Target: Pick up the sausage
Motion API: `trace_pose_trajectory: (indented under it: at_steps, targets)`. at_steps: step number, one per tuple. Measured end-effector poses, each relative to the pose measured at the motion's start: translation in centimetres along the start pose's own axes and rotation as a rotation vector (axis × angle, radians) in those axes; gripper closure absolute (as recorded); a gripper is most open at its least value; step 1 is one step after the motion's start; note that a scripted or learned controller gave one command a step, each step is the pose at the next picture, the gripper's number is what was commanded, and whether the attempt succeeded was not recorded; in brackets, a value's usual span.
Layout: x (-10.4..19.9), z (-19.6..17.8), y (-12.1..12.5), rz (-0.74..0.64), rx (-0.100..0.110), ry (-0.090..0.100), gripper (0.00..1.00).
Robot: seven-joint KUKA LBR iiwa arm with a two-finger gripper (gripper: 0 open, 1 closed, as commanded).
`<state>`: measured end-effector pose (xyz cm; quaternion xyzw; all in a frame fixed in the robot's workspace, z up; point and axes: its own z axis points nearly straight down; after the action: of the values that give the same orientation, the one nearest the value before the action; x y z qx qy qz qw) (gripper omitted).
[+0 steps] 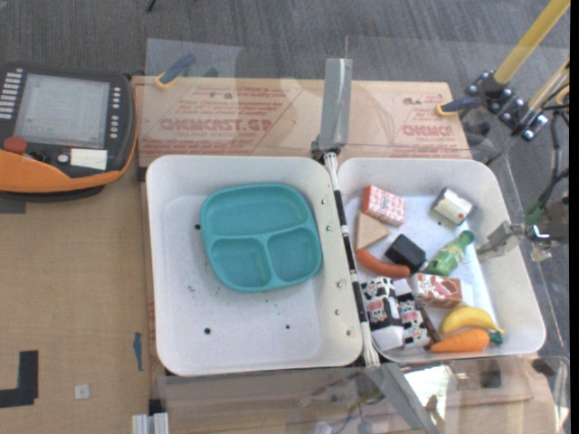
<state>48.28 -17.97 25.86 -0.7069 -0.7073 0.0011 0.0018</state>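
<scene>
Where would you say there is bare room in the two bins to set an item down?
The left bin has bare floor in front of and left of the teal plate. The right bin is crowded; a small bare patch lies between the red carton and the white block.

Probably lab: teach pendant (65, 129), bins (172, 269)

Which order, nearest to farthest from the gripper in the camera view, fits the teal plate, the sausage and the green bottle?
1. green bottle: right bin, just left of the gripper.
2. sausage: left side of the right bin.
3. teal plate: in the left bin, beyond the divider.
</scene>
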Motion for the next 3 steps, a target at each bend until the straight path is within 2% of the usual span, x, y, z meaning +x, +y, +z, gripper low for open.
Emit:
trace_pose_trajectory:
  at_steps: [1, 2, 3]
  targets:
    - [8.6, 12.9, 2.0, -0.061, -0.004, -0.001, 0.0]
    - [7.9, 17.2, 9.2, -0.517, -0.008, -0.003, 0.0]
    - [7.8, 16.2, 9.4, -0.514, -0.014, -0.004, 1.0]
